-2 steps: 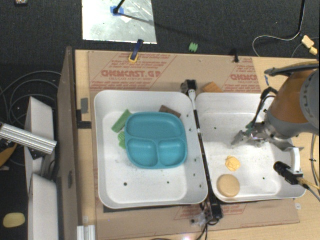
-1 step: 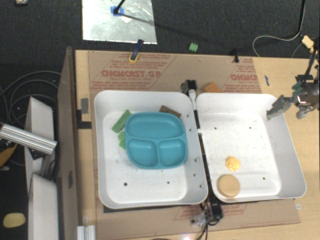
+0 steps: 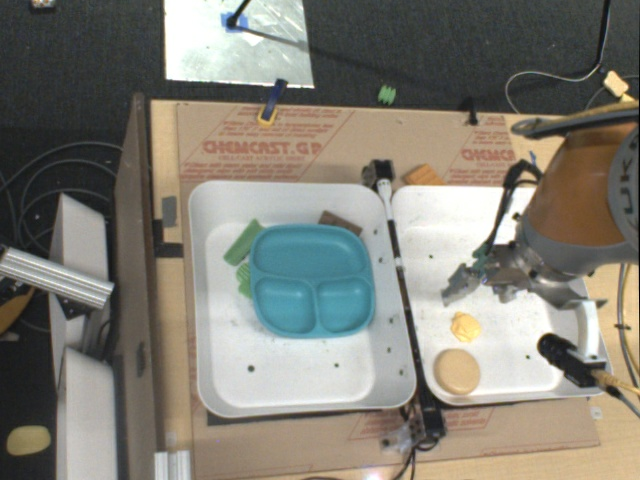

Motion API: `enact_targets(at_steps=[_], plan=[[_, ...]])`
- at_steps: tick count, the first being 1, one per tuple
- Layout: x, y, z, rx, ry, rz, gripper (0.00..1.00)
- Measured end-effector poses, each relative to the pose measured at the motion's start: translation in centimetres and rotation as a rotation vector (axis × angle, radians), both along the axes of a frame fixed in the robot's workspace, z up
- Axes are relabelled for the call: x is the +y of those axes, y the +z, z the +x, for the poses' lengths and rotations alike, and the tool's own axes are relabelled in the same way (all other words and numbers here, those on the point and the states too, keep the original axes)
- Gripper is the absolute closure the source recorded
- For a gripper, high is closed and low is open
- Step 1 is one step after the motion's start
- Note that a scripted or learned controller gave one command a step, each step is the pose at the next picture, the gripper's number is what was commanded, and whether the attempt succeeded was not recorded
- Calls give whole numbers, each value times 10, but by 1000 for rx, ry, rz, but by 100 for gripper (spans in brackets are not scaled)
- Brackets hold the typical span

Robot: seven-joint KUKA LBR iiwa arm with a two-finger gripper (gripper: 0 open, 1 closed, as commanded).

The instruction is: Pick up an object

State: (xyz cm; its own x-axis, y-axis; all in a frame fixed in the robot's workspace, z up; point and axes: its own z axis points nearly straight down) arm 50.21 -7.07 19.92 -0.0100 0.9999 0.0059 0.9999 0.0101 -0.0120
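Observation:
In the right bin [image 3: 520, 203], a small yellow lumpy piece [image 3: 465, 326] lies near the middle front. A tan round disc [image 3: 457, 371] sits at the front left corner. My gripper [image 3: 462, 281] hangs low over the right bin's left half, just above and behind the yellow piece, apart from it. Nothing shows in its grasp. The left bin [image 3: 215, 368] bears a blue divided plate [image 3: 310, 280], with green pieces [image 3: 241, 244] tucked under its left edge and a brown block [image 3: 341, 222] at its back edge.
An orange block [image 3: 422, 175] lies on the cardboard behind the right bin. The divider between the bins [image 3: 396, 268] runs close to the left of my gripper. The arm's grey and orange body [image 3: 585, 208] covers the right bin's right side.

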Motion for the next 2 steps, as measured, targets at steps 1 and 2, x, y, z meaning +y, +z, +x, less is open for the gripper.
enact_targets(at_steps=[1, 2], plan=[[-33, -118, -5, -15, -12, -6, 0], [-96, -41, 61, -25, -8, -13, 0]])
